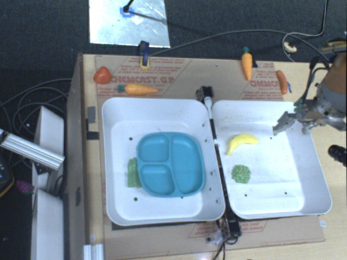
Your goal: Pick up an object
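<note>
In the right bin [309, 199] lie a yellow banana [242, 141] and, just in front of it, a small green broccoli piece [241, 173]. The left bin [116, 145] holds a blue divided plate [171, 163] with a green leafy piece [133, 173] against its left side. My gripper [294, 127] hangs over the right bin's far right part, to the right of the banana and apart from it. Its fingers stand spread, open, with nothing between them.
On the cardboard behind the bins lie a red-orange vegetable [102, 75], a carrot [141, 89], a second carrot [247, 65] and an orange-red piece [282, 81]. A blue clamp [143, 53] sits at the back edge. A black divider [212, 134] runs between the bins.
</note>
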`<state>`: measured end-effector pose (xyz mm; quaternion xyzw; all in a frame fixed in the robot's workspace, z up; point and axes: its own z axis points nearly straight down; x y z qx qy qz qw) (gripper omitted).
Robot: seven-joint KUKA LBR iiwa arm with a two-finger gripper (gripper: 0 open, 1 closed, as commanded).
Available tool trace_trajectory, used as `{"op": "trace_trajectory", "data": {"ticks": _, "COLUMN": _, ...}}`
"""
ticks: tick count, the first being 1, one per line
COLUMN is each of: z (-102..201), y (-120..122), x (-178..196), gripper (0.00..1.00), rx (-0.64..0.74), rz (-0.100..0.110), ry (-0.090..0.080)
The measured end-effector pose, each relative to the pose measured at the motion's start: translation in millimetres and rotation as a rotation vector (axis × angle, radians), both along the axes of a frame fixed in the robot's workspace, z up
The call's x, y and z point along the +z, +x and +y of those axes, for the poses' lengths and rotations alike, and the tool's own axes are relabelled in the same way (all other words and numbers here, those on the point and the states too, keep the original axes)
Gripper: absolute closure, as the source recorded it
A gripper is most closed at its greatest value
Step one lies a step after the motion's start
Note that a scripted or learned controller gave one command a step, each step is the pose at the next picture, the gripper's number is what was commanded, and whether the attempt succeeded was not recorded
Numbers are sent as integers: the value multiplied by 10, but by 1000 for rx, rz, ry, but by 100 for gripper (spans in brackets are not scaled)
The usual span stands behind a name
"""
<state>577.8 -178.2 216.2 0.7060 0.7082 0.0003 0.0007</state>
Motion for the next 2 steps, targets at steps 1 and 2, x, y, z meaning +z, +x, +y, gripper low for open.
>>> {"op": "trace_trajectory", "data": {"ticks": 1, "z": 505, "y": -127, "x": -755, "gripper": 0, "rx": 1, "rz": 2, "ry": 1}}
{"op": "trace_trajectory", "data": {"ticks": 2, "z": 850, "y": -627, "x": -1321, "gripper": 0, "rx": -1, "rz": 1, "ry": 1}}
